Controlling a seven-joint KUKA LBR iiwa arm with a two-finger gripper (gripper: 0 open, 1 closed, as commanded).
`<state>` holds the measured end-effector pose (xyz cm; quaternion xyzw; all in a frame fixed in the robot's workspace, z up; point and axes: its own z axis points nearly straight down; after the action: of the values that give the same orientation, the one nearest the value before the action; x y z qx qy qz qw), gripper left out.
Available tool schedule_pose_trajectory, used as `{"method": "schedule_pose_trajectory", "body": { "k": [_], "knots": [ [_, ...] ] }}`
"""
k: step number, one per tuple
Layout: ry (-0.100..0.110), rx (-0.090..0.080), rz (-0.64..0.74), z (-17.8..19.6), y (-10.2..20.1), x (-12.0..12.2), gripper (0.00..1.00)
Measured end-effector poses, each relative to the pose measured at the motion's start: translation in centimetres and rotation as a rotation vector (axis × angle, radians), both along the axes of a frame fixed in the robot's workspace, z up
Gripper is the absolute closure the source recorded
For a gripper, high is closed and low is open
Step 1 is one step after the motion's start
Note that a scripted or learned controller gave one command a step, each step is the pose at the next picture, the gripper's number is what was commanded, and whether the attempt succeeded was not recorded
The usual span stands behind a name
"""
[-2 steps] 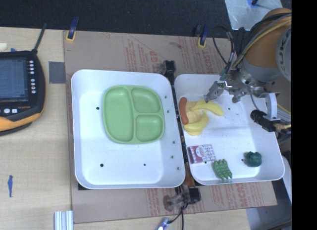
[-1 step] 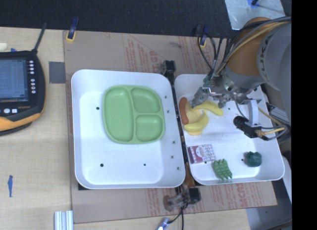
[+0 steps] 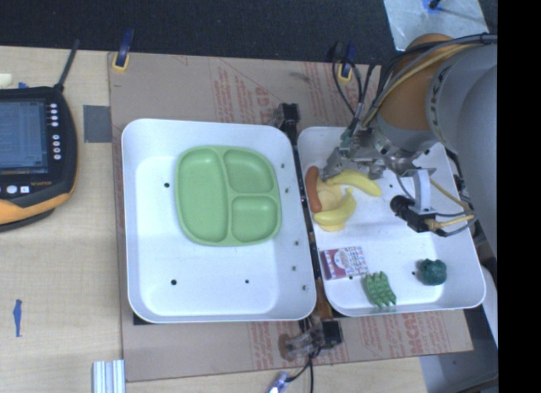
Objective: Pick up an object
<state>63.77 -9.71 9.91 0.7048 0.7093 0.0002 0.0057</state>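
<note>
A cardboard-covered surface point(image 3: 211, 87) under a dark floor strip carries two white bins side by side. The left bin point(image 3: 152, 290) holds a green divided plate point(image 3: 226, 194). The right bin point(image 3: 461, 294) holds a banana point(image 3: 359, 183), a second yellow piece point(image 3: 336, 211), a hot dog point(image 3: 314, 188), a small printed carton point(image 3: 345, 262), a green ridged toy point(image 3: 379, 289) and a dark green lump point(image 3: 434, 271). The gripper point(image 3: 355, 156) hangs just over the banana's upper end; whether it is parted or closed cannot be told. A teach pendant point(image 3: 30, 150) lies at far left.
</note>
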Motion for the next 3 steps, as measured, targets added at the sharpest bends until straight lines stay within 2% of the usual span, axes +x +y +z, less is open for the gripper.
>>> {"method": "schedule_pose_trajectory", "body": {
  "k": [1, 2, 3],
  "knots": [
    [0.011, 0.007, -0.002, 0.0, 0.1, 1.9, 0.0],
    [0.014, 0.006, -0.001, -0.8, 0.2, -0.9, 0.0],
    [0.014, 0.007, -0.002, -0.8, 0.3, -2.2, 0.0]
  ]
}}
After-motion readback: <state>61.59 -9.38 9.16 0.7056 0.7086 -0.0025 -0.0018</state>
